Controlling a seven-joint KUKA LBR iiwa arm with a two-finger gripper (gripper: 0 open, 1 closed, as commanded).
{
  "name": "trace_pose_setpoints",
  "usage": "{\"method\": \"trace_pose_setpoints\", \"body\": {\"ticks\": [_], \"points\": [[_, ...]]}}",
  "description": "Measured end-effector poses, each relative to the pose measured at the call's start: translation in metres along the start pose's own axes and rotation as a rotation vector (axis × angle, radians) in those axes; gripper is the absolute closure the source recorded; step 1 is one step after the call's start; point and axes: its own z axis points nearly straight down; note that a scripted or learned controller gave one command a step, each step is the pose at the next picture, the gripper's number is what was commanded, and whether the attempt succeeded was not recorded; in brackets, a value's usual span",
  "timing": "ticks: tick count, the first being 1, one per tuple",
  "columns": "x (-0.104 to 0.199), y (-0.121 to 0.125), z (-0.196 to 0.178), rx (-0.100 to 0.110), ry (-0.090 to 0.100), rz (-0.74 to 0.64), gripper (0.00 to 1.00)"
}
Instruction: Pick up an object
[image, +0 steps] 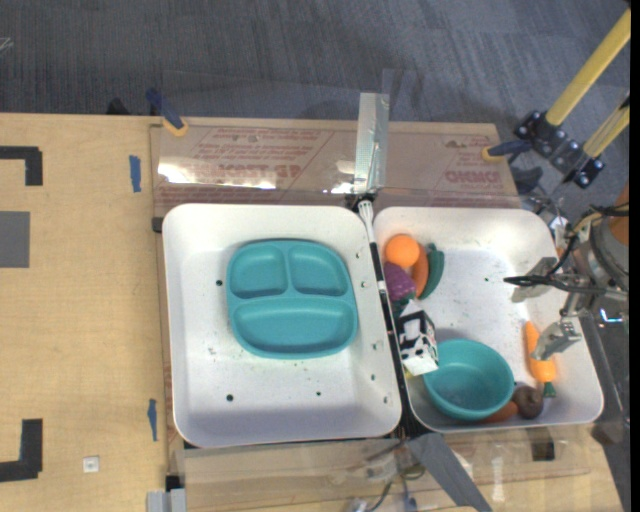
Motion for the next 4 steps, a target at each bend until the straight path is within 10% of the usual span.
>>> {"method": "trace_pose_setpoints", "body": {"ticks": [1, 2, 4], "points": [[0.009, -0.033, 0.104, 0.003, -0.008, 0.080, 0.00], [0.004, -0.032, 0.091, 0.007, -0.020, 0.077, 1.00], [0.001, -0.031, 0.104, 0.003, -0.009, -0.588, 1.00]]}}
